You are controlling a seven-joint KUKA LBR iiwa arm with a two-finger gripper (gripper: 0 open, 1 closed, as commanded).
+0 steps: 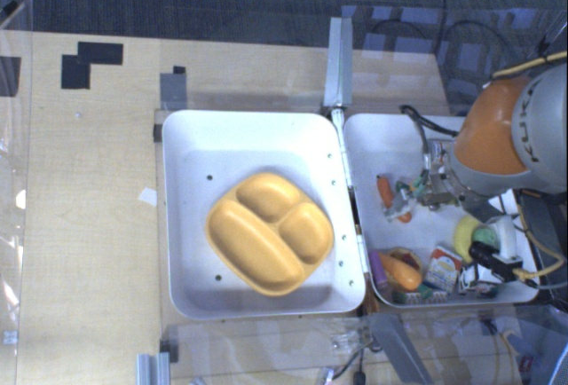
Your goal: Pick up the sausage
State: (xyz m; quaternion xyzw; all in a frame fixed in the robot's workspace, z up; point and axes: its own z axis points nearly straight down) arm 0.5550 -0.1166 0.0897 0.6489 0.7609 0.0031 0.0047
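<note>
I'm watching the arm (510, 139) reach into the right bin (373, 139), the tool (410, 197) low over its middle, though I can't tell its state from here. The sausage (384, 190), small and reddish-orange, lies in that bin just left of the tool. The left bin (191, 286) holds a yellow three-compartment tray (269, 231).

Two bins side by side on the bench

A divided tray (269, 232) lies in the left bin (182, 286); small items, perhaps food toys, crowd the right bin's (373, 144) near edge.
</note>
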